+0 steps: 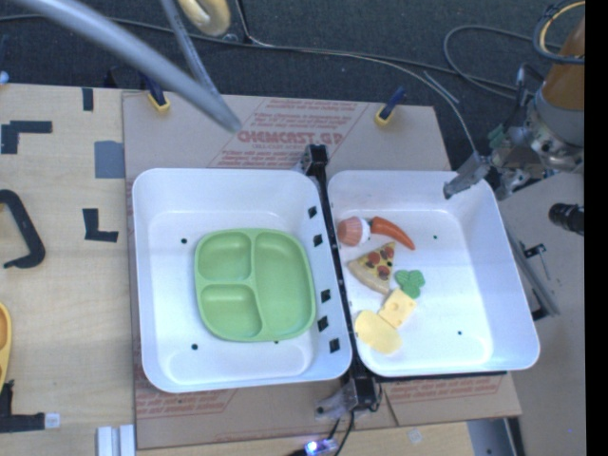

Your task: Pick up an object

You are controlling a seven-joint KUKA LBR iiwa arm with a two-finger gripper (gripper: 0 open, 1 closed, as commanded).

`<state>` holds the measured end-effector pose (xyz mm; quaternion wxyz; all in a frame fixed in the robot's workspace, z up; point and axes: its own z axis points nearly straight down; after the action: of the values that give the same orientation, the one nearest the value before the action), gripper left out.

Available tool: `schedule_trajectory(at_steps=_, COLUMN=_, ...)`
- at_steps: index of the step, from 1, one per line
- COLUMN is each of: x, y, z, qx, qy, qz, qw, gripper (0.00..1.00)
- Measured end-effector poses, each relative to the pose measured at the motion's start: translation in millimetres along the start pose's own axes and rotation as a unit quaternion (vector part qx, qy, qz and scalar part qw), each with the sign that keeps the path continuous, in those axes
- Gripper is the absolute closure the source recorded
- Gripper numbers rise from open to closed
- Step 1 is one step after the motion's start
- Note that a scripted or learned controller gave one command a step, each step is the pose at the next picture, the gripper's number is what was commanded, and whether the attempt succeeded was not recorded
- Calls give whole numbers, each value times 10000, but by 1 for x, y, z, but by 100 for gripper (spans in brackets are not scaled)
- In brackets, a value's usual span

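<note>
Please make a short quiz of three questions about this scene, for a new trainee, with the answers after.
1. True or false: the green divided plate lies in the left bin.
2. Which toy food lies nearest the divider between the bins? A) carrot B) broccoli C) the pink and white round piece
3. Fill in: the gripper hangs near the right bin's ____ right corner.

Key:
1. True.
2. C.
3. Far; it is over the rim, apart from the pizza slice and the cheese.

My claw (486, 171) hangs over the right bin's (494, 283) far corner; toy foods (382, 283) lie within; the left bin (161, 255) holds a tray (254, 285).
</note>
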<state>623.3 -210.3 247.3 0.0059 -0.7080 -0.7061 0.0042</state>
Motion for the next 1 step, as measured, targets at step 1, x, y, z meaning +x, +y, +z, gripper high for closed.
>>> schedule_trajectory(at_steps=1, x=1, y=2, z=-9, qx=-65, qy=-16, qz=-19, qw=10000, gripper=0)
